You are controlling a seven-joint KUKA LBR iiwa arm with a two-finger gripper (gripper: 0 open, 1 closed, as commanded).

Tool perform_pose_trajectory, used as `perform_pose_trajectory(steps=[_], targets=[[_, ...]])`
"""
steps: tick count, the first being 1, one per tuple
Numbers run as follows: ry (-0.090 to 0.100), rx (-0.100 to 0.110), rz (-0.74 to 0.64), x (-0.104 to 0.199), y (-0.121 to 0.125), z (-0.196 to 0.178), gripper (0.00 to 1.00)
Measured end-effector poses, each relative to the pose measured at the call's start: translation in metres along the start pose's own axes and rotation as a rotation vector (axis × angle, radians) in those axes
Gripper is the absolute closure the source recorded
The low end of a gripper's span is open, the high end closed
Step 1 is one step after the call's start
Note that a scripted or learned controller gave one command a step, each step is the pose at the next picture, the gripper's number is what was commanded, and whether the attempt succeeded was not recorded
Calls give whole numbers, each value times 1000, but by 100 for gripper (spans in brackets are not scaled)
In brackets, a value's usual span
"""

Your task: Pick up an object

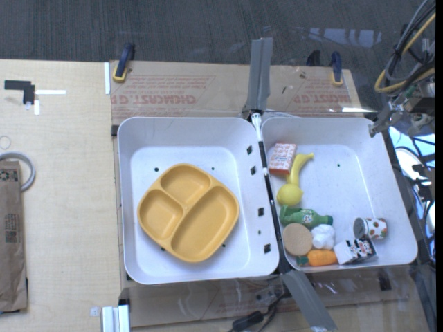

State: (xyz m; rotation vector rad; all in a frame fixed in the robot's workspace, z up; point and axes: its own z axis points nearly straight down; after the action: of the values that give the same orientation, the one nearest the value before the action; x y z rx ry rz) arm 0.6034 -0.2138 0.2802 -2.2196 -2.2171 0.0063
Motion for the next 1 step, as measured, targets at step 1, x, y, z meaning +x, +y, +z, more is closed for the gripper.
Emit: perform_pose_trajectory(steps=[1], targets=[[-2,-1,-86,44,18,-28,0]])
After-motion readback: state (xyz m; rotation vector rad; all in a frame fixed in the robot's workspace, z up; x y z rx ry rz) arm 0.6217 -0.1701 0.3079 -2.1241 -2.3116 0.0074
